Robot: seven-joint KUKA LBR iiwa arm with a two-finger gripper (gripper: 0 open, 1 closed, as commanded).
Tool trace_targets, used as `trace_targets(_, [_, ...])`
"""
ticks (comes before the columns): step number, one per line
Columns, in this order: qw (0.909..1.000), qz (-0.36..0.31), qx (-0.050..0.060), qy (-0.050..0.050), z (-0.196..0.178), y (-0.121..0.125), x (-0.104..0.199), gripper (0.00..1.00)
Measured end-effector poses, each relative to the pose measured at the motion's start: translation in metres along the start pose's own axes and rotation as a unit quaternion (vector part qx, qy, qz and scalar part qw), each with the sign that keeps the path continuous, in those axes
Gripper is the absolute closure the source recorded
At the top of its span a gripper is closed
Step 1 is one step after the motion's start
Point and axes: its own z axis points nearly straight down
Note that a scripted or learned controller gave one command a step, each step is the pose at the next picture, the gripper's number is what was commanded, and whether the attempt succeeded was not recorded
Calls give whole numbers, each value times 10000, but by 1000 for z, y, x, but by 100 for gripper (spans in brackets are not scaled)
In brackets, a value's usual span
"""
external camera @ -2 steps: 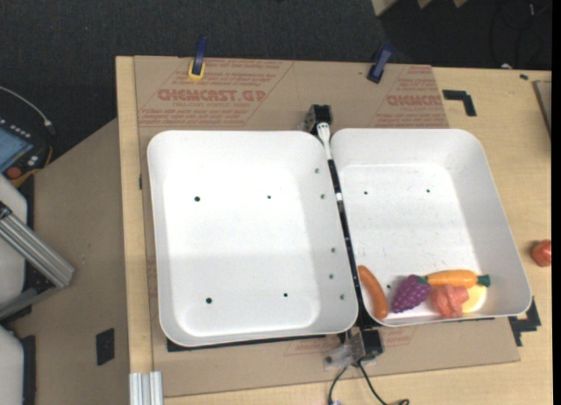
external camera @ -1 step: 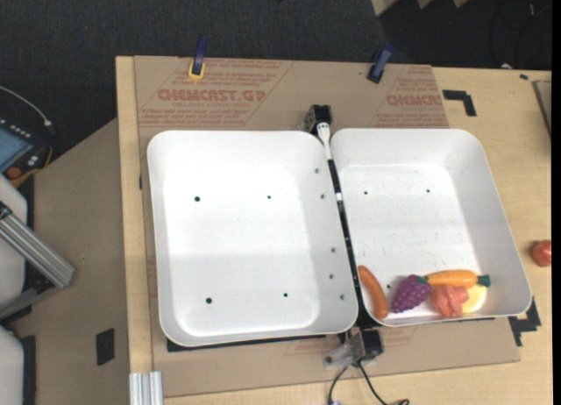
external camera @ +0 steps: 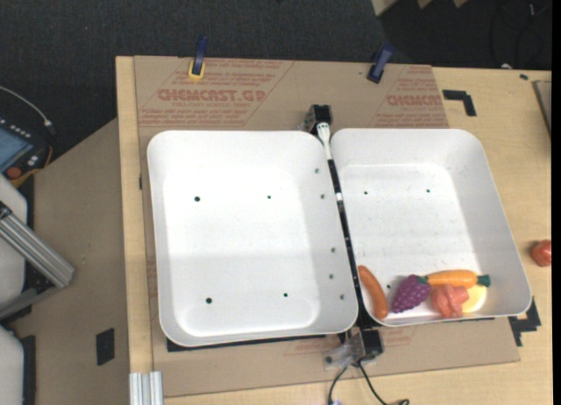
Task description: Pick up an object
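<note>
You have two white bins side by side on the table [external camera: 263,88]. The left bin [external camera: 237,237] sits at frame center-left. In the right bin [external camera: 421,210], the objects huddle along its lower edge: an orange sausage [external camera: 372,292], purple grapes [external camera: 409,294], a carrot [external camera: 456,278] and a red piece [external camera: 446,301] touching a yellow one [external camera: 474,301].

Two white bins [external camera: 237,237], one sausage [external camera: 372,292], one grape bunch [external camera: 409,294], one carrot [external camera: 456,279]

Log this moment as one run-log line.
right bin: sausage, grapes, carrot clustered at near edge | left bin | nothing picked yet
</note>
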Motion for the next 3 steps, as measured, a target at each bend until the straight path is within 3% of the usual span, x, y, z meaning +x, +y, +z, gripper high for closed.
trace_targets(3, [10000, 0, 4, 0, 39, 0, 0, 100])
